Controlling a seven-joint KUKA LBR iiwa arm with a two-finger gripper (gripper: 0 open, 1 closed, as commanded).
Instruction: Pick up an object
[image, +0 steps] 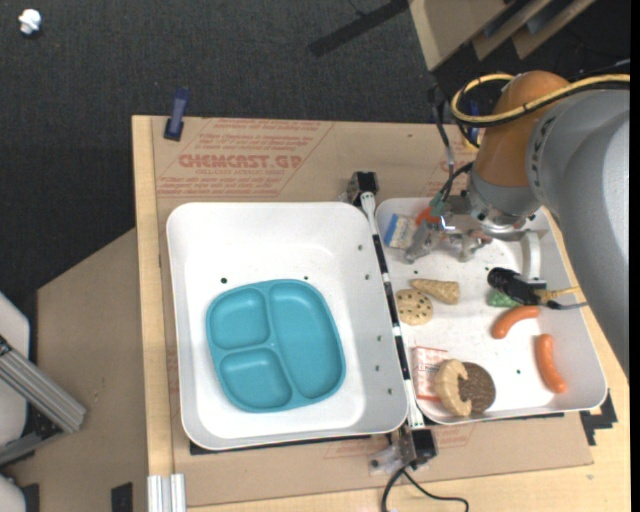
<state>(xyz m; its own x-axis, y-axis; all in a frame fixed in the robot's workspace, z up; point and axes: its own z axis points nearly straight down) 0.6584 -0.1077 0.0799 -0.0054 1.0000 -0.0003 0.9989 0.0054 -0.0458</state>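
Note:
My gripper (440, 250) hangs low over the far left part of the right bin (585, 392). Its two metal fingers look spread, with nothing between them, so it is open. Just left of it lies a small blue and white item (398, 232). In front of it lie a pale wedge (437, 290) and a round cookie (413, 306). Further right are a dark green object (515, 288) and two orange sausages (514, 321) (549, 362). A chocolate-topped donut (463, 386) lies at the near edge beside a flat packet (428, 362).
The left bin (200, 240) holds a teal divided plate (275, 343). A black rail (385, 290) runs between the two bins. The arm's grey body and orange band (515, 130) fill the upper right, over the right bin's far edge.

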